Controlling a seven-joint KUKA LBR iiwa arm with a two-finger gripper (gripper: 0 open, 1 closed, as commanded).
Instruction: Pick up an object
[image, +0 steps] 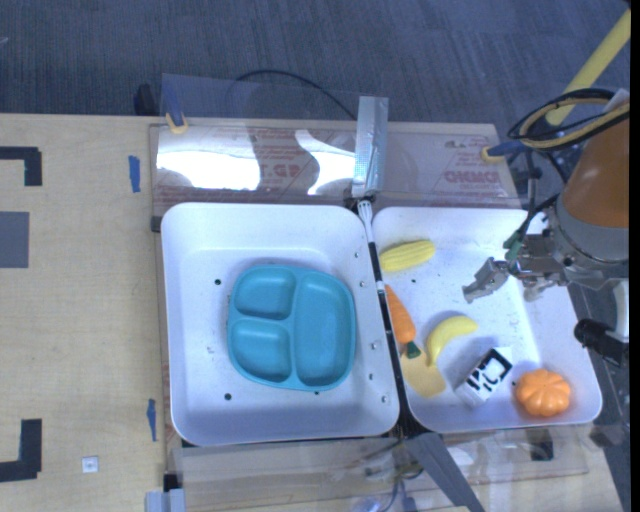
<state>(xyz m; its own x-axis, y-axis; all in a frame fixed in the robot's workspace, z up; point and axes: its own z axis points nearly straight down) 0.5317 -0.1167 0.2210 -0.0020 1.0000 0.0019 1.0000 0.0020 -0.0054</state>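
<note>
Bins first: left bin (190, 300) holds a blue divided plate (292, 327); right bin (450, 232) holds all the small items. Arm (600, 200) comes in from the right, orange band above the wrist, with the gripper (487, 282) over the right bin's upper middle, above bare white floor. Fingers look slightly spread with nothing between them, so open and not gripping, though they are small and hard to read.

Progress, as a judgement: nothing picked yet; approach, close and lift all remain.

Candidates by size: pumpkin (543, 392) in the near right corner, well apart from the gripper; corn (406, 255) near the divider, left of the gripper; banana (447, 335), below-left and the nearest; carrot (401, 320) along the divider; black-and-white block (486, 374) below the gripper, between banana and pumpkin.
</note>
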